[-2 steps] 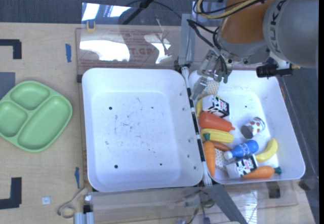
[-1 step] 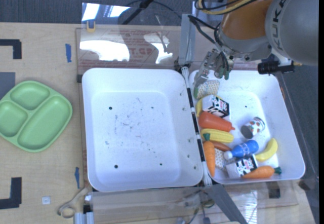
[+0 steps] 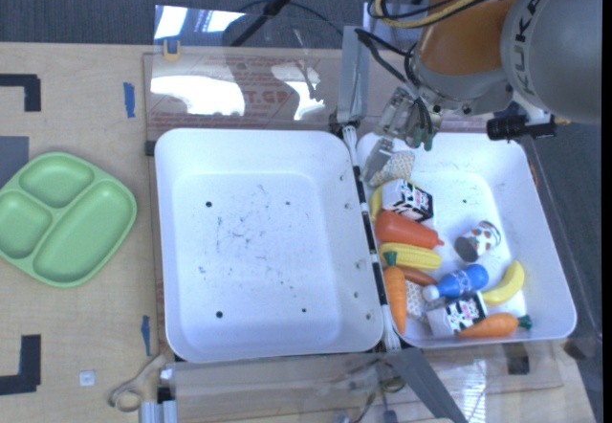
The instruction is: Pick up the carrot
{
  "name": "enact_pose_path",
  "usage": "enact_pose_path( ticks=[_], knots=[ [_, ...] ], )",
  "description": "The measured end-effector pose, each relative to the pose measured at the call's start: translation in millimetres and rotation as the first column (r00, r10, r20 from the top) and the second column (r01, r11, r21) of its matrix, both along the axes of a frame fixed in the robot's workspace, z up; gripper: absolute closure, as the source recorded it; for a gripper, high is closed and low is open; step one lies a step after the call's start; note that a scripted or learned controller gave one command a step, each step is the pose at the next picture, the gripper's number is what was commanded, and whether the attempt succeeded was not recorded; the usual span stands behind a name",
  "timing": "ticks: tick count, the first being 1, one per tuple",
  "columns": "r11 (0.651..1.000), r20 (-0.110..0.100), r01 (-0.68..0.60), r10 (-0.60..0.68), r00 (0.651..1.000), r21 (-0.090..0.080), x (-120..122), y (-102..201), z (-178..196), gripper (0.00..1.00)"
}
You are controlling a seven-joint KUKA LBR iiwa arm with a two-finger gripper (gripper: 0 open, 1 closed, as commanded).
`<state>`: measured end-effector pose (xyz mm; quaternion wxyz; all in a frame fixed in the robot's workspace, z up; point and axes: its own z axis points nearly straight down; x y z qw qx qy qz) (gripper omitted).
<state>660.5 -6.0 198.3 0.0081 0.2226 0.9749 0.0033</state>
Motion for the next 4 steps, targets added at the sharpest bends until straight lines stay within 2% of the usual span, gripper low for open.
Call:
enact_pose_path(
  ticks=[1,2,3,4],
  knots=[
    [0.993,-0.01,0.12,-0.12,0.993,-0.002,-45,6,68,0.0],
    [0.981,-0.015,0.192,-0.192,0.981,-0.002,-110,3,90,0.0],
    [0.987,-0.015,0.163,-0.163,0.987,-0.002,-79,13,-13,0.0],
    [0.996,-0.011,0.093,-0.093,0.996,-0.002,-11,-32,-12,0.0]
  ],
)
